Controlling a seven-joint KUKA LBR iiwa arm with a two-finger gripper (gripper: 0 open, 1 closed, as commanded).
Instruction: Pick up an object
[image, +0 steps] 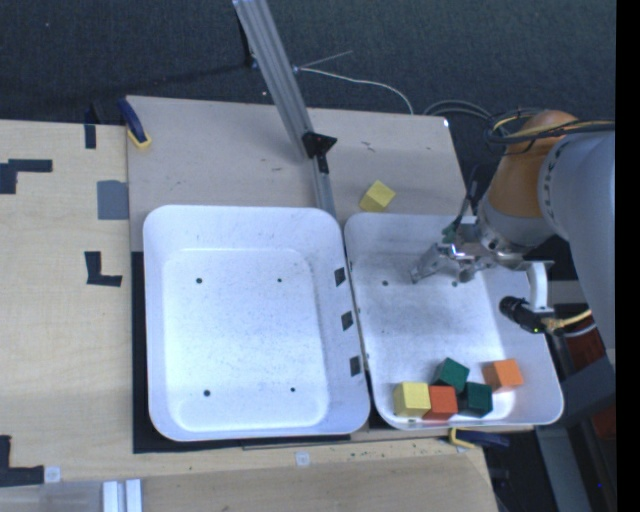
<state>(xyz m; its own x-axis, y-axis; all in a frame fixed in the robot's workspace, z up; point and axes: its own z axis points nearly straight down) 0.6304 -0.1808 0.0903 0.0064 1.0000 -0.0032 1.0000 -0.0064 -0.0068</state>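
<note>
The arm (560, 190) reaches in from the right, and its gripper (440, 265) hangs over the far part of the right bin (400, 310). The 2 fingers are spread apart, one pointing left toward the middle of the bin floor, the other shorter-looking beside it, and nothing sits between them.

At the near end of the right bin lies a cluster of 5 small blocks. A yellow block (411, 398) is the leftmost, just beside an orange-red block (442, 401). A green block (453, 374) sits just behind those, touching a darker green block (478, 398) to its right. An orange block (503, 375) rests nearest the bin's right wall. All 5 are well apart from the gripper.

The left bin (245, 320) shows a bare white floor with a few dark specks. On the bench (220, 150), just beyond the far rim of the right bin, lies a yellow cube (378, 196).
</note>
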